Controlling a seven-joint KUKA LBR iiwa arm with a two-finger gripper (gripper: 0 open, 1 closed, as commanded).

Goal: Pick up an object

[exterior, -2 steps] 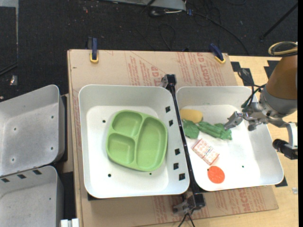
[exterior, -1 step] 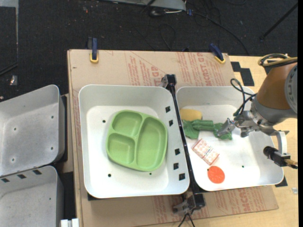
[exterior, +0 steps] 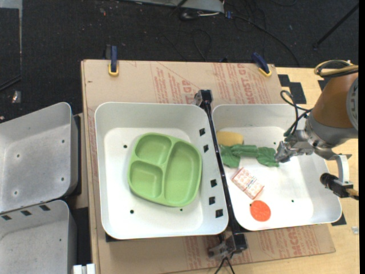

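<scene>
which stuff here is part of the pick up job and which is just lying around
In play, right bin:
gripper, down at the green cloth
yellow object
pink-patterned packet
orange disc

Lying about:
green divided plate in the left bin
clamps on the cardboard board

We see the grey arm (exterior: 333, 116) reaching in from the right, its orange band high above the wrist; the gripper (exterior: 283, 152) hangs low at the arm's left end, too small to read its state.
</scene>
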